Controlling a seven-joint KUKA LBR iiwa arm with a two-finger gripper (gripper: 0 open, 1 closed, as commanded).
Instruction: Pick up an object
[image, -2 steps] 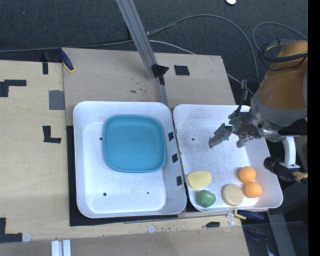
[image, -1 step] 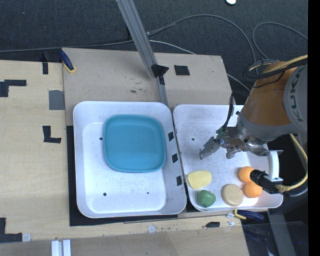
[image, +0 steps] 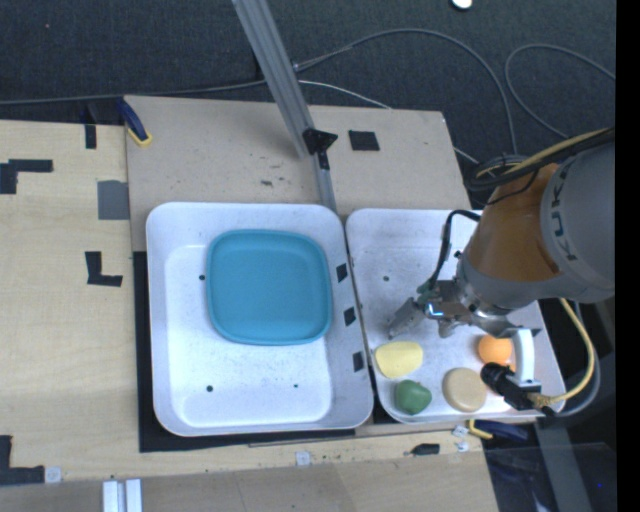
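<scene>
Crowding is the main hazard: the yellow lemon-like piece (image: 399, 358), green piece (image: 412, 397), tan round piece (image: 464, 389) and orange ball (image: 494, 349) cluster in the right bin (image: 385, 250). The pincer (image: 420, 312) hangs just above the yellow one, seemingly spread and holding nothing; a descending finger could nudge it into its neighbours.

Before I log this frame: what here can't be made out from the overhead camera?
- Gripper: too small and dark in the camera view to read its state.
- Orange object: partly covered by the arm's wrist.
- Right bin: its right side is hidden under the arm.
- Yellow object, green object, tan object: too small to identify.
</scene>
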